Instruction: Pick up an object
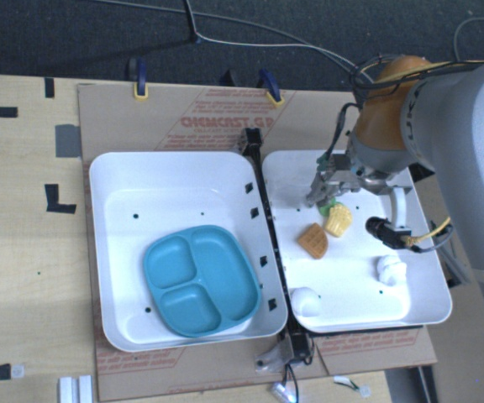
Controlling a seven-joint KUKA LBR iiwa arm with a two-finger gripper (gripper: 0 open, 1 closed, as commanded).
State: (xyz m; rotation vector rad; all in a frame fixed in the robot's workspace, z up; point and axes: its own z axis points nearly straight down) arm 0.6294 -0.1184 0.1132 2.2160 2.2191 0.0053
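In the right bin [410,309] my gripper [324,193] hangs low over the bin's upper middle. Right beside its tips lies a yellow corn cob piece [339,221] with a bit of green at its top. A tan waffle-like piece [313,241] lies just left and below the corn. A small white object [389,269] rests near the bin's right side, and another white object [302,297] sits at the lower left corner. Nothing shows between the fingers.
The left bin [116,183] holds a blue divided plate [200,280] toward its lower middle. A black divider rail [263,217] runs between the bins. Cardboard lies under both bins, with clamps at the far edge.
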